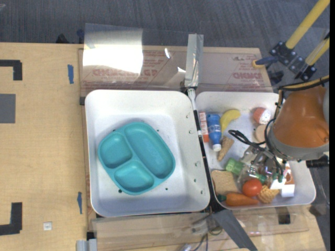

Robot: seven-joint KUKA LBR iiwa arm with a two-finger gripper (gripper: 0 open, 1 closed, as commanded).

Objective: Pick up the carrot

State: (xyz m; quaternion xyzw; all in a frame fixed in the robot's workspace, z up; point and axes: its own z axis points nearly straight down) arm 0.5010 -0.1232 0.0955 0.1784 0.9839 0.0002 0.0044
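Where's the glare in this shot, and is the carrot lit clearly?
Camera view: strong glare on the clear panel behind the left bin; carrot evenly lit and fairly sharp at the right bin's front edge; gripper area cluttered and soft, details hard to read.

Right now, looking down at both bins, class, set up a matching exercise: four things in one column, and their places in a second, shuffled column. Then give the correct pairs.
Things:
1. teal divided plate
2. carrot
3. banana
4. blue bottle

Places:
A. near the right bin's front edge
B. just left of the banana, beside the divider
C. alone in the left bin
D. toward the back of the right bin, right of the bottle

Pairs: 1-C, 2-A, 3-D, 4-B
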